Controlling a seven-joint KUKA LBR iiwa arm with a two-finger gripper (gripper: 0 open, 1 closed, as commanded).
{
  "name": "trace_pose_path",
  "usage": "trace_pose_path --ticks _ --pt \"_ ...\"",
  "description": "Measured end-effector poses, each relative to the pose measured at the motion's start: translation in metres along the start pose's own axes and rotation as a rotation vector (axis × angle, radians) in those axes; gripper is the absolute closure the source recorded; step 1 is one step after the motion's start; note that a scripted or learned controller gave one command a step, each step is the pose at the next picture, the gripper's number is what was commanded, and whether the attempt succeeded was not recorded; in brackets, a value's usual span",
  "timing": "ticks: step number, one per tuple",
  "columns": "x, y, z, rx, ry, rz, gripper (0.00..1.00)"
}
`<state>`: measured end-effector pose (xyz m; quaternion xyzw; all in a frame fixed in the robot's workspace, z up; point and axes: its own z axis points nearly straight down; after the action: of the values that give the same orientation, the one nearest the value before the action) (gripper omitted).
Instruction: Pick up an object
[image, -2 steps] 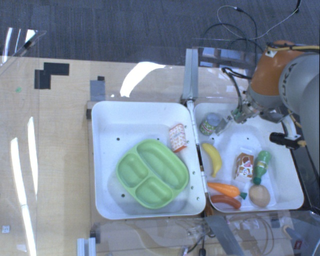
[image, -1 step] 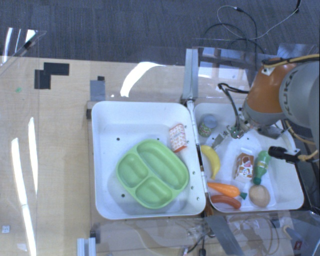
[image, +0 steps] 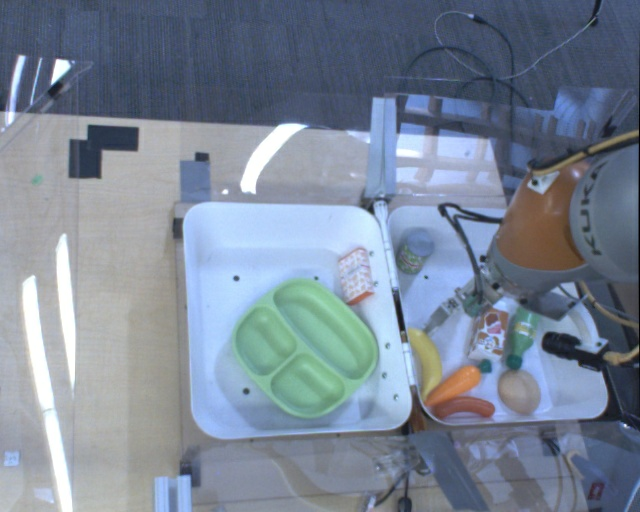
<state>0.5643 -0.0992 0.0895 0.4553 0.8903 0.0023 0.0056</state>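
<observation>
Sausage (image: 461, 407) beside half-hidden carton (image: 489, 333)

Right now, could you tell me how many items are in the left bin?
2: a green divided plate in the middle and a small snack packet against the right wall. Nothing appears hidden there.

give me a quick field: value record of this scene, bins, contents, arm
left bin: green divided plate, small snack packet by its right wall
right bin: can, banana, carrot, sausage, egg, green bottle, juice carton
arm: over the right bin
gripper: low, just left of the carton, nothing seen held
</observation>
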Motion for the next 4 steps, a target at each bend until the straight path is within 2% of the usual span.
trace_pose_path --ticks 1,2,3,4 --pt "-0.035 -0.049 0.000 0.001 -0.002 -0.067 0.00" --pt "-0.030 -0.050 0.000 -0.002 -0.004 -0.129 0.00" --pt "-0.031 -0.047 -0.012 -0.008 -0.007 -0.127 1.00" --pt "-0.038 0.015 -0.125 0.002 0.001 -0.017 1.00"
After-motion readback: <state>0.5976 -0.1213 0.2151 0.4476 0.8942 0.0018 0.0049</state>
